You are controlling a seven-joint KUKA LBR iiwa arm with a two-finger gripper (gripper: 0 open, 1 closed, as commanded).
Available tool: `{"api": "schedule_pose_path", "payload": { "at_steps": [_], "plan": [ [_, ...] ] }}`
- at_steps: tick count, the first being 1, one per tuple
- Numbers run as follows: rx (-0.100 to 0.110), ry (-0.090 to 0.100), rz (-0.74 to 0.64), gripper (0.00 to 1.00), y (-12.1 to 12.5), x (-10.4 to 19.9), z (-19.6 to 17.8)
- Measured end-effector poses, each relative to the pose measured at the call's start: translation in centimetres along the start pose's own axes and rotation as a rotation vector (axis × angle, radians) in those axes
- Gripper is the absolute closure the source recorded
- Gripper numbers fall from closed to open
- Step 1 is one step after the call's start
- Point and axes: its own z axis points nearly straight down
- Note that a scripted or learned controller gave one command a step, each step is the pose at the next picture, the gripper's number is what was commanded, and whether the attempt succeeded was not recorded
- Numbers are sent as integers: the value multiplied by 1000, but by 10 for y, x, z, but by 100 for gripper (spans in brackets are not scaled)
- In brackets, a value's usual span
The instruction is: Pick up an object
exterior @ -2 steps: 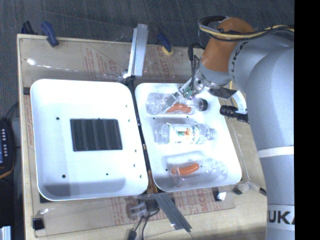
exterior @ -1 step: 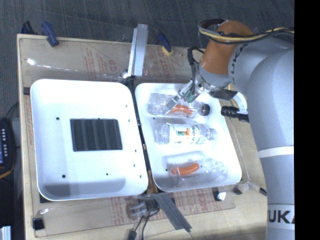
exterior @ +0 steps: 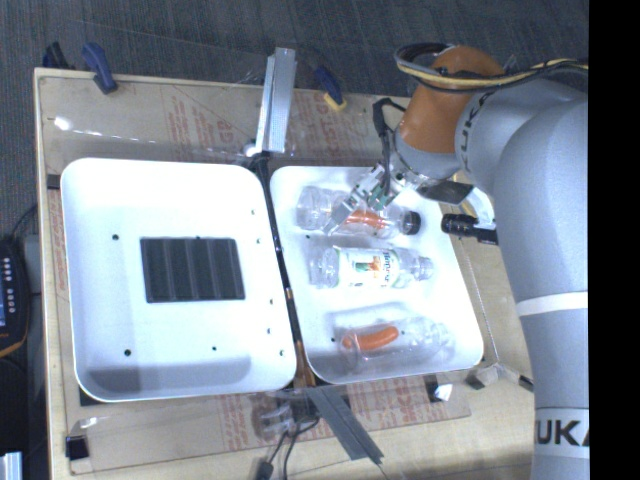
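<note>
Clear plastic is what I am after: three bottles lie in the right bin, and my jaws hang over its far edge, right at the top bottle. Seen from the camera above the bench, that bottle runs roughly crosswise, dark cap toward the right wall, its orange-labelled middle just beneath my fingertips. I cannot tell whether my jaws are spread or closed, nor whether they touch it. The middle bottle and near bottle lie parallel, closer to the bench's front edge.
</note>
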Motion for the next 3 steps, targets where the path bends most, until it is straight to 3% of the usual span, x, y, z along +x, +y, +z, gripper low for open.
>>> {"api": "schedule_pose_path", "payload": {
  "at_steps": [1, 2, 3],
  "plan": [
    [10, -6, -47, 0, -17, 4, -97],
    [10, -4, -84, 0, -6, 47, 8],
    [10, -10, 5, 0, 8, 76, 10]
  ]
}}
